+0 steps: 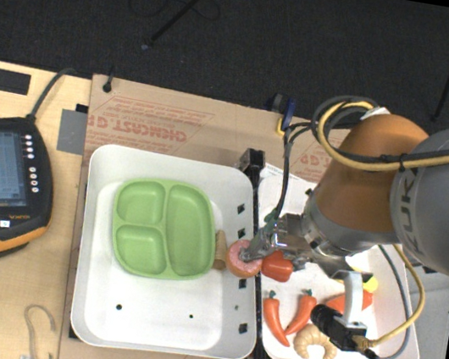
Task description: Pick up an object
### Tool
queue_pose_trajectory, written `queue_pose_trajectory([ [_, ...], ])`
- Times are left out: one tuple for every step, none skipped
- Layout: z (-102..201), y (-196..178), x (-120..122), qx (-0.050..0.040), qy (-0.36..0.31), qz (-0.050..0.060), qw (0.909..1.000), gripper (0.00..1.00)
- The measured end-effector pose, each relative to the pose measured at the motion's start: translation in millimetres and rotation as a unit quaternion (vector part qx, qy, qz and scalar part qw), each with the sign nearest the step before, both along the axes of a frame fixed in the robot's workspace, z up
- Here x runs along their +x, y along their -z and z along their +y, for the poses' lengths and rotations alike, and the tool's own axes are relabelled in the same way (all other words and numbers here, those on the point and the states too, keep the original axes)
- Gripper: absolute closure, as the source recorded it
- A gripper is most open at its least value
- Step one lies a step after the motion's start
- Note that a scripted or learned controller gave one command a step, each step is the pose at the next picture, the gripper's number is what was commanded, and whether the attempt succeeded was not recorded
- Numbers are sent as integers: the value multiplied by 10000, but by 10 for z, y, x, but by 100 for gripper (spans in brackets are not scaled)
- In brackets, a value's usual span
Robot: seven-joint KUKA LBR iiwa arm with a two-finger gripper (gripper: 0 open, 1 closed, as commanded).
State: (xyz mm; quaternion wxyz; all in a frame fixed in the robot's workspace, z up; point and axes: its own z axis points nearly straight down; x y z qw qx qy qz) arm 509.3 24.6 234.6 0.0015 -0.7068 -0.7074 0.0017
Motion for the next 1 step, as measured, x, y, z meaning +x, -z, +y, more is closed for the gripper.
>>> queue_pose_trajectory([
  [-12, -6, -45, 5, 5, 5, 10000, 100],
])
